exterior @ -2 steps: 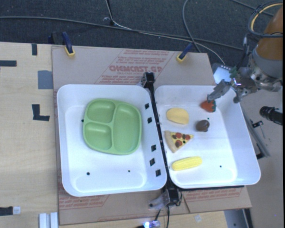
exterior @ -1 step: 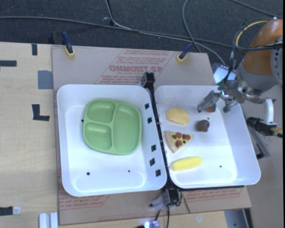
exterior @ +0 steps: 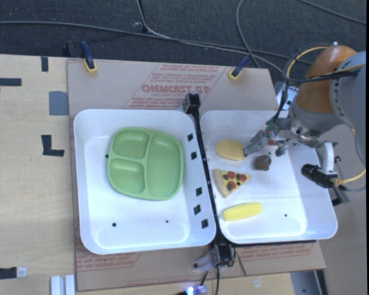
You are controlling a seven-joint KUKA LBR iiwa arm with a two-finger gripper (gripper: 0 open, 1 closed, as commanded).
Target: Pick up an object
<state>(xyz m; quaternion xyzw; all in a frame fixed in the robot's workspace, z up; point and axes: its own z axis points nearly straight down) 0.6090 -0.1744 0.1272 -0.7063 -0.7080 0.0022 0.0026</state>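
Observation:
The right bin [exterior: 295, 195] holds a yellow potato-shaped piece [exterior: 230, 150], a small brown lump [exterior: 262, 162], a pizza slice [exterior: 230, 181] and a yellow corn cob [exterior: 241, 211]. My gripper [exterior: 268, 142] hangs over the upper middle of this bin, reaching in from the right. Its two dark fingers [exterior: 256, 145] stand spread apart, just above the brown lump and right of the yellow potato piece. Nothing sits between them.
The left bin [exterior: 86, 165] bears a green divided plate [exterior: 146, 163]. A black divider [exterior: 198, 165] runs between the bins. Cables [exterior: 258, 17] cross the dark floor behind. The arm's orange band [exterior: 329, 63] sits at the right.

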